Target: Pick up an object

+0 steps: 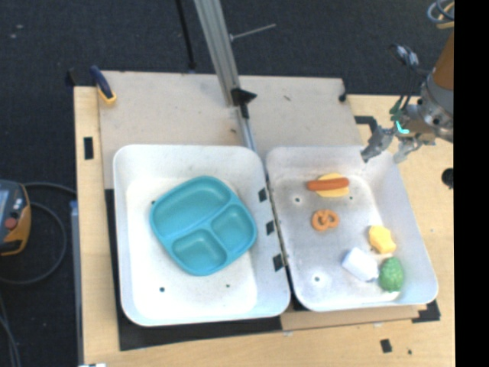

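Gripper (386, 146) hovers over the right bin's (302, 228) far right corner, fingers spread apart, nothing between them. In that bin: hot dog (329, 184) nearest the gripper, pretzel (325, 220) just below it, yellow piece (382, 239), white block (359, 264), green piece (390, 274) near the front right corner. Teal divided plate (202, 225) sits in the left bin (137, 281).

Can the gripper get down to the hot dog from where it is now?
Probably yes. The gripper hangs above the right bin's upper right corner, and the hot dog lies just to its left, apart from the pretzel, with nothing over it.
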Controlling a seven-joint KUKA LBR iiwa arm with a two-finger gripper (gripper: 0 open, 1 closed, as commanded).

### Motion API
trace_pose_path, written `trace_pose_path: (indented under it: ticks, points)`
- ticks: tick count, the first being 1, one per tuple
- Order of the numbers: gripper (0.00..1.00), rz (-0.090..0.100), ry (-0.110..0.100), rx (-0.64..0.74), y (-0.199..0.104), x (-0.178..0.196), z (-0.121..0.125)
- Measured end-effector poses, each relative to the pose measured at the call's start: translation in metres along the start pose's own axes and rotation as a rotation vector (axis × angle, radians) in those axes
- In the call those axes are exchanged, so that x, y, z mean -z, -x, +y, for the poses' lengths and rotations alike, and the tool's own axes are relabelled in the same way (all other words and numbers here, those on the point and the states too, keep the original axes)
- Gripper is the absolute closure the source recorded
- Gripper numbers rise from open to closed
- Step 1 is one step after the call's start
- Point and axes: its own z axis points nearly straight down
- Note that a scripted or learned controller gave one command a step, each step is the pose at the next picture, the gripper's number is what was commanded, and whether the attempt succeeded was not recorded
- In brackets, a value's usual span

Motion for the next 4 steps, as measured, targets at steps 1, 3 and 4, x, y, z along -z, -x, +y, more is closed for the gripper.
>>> trace_pose_path:
  ticks: [1,3,4]
  points:
    - [0.00,-0.001,0.004,0.001,0.000,0.002,0.001]
    - [0.00,-0.001,-0.002,0.002,-0.006,-0.117,0.008]
    - [0.00,-0.001,0.000,0.001,-0.005,-0.167,0.008]
